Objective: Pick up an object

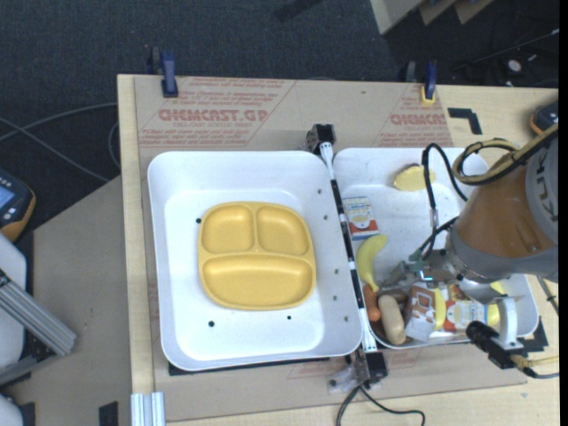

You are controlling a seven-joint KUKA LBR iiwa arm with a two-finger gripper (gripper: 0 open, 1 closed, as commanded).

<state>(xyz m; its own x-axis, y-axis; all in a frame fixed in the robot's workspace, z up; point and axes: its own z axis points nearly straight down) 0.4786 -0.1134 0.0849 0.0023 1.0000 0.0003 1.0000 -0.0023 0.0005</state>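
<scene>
- We see the right bin (382, 162) full of small play-food things, all crowded at its near end.
- A yellow banana (369, 257) lies by the wall between the two bins. It looks light and smooth, so we think it can slip. Its middle is the best place to pinch.
- A brown roll (391, 318), like a little sausage, lies in the near corner, just beside a small red piece (373, 310). We think it is light and hard, and round, so it may roll away.
- A small carton (358, 216) lies flat above the banana. It looks light and boxy, and flat sides are easy to hold.
- More little boxes (428, 311) sit in a pile next to the roll, touching each other. Taking only one looks tricky to us.
- A yellow lump (412, 179) sits alone at the far end, well apart from the rest.
- The gripper (415, 272) is low over the pile, near the banana tip. The big arm (497, 224) hides much of it.
- We cannot tell what state it is in, or if it has anything.
- The left bin (169, 238) has a yellow plate (257, 256) with three parts.
</scene>
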